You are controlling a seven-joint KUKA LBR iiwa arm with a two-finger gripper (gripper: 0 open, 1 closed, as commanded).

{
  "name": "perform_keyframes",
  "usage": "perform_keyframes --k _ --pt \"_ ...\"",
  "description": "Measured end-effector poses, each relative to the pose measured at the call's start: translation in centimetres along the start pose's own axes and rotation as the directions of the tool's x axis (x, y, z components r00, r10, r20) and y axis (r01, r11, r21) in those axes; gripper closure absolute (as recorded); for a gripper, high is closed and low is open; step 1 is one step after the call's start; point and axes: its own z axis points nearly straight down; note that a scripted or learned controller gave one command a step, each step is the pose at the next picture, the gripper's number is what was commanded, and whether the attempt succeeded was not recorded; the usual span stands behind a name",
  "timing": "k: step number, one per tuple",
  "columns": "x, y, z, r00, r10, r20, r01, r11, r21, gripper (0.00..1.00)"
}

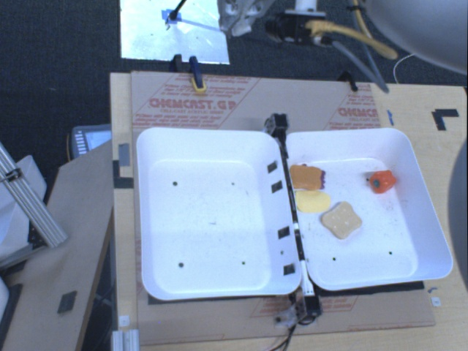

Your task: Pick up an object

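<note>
Several small items lie in the right bin. An orange-brown piece with a purple edge rests near the bin's left wall. Just below it is a flat yellow disc, and beside that a tan toast-shaped piece. An orange-red item with a dark stem end sits apart toward the right. My gripper hangs high at the top of the view, beyond the bench's far edge and far from both bins. It holds nothing that I can see.
The left bin adjoins the right one along a clipped middle seam. A shiny metal plate lies on the dark floor behind the bench. Yellow and grey cables trail from the arm at the top right.
</note>
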Motion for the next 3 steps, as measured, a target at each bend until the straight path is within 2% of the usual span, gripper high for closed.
perform_keyframes --k 1,2,3 --pt "0.6 2.3 2.0 1.000 0.001 0.002 -0.001 1.000 0.004 1.00" --pt "-2.0 -5.1 8.9 1.000 0.004 0.003 -0.005 1.000 0.013 1.00" --pt "0.8 -4.8 6.6 1.000 -0.001 -0.001 0.001 1.000 0.001 1.00"
